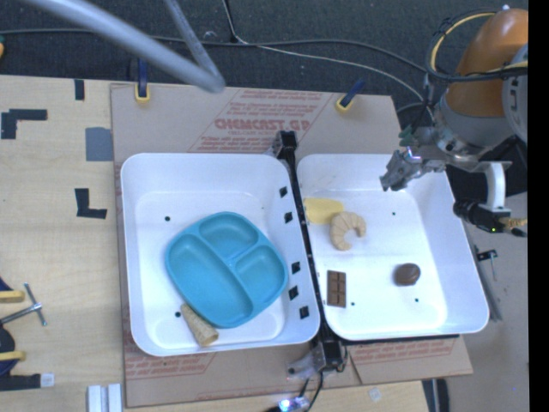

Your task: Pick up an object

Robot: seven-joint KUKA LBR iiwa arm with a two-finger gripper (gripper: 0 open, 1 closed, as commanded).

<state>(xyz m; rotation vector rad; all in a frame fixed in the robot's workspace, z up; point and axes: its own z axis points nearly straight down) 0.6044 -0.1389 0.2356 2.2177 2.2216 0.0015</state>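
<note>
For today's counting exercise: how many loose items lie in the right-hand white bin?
4. A yellow wedge near the divider, a croissant touching it, a chocolate bar toward the front, and a brown round piece to its right. Nothing seems hidden.

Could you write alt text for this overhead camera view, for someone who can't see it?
A grey robot arm's gripper hovers over the right bin, which holds a croissant, yellow piece, chocolate bar and brown ball. The left bin holds a blue divided plate.
</note>
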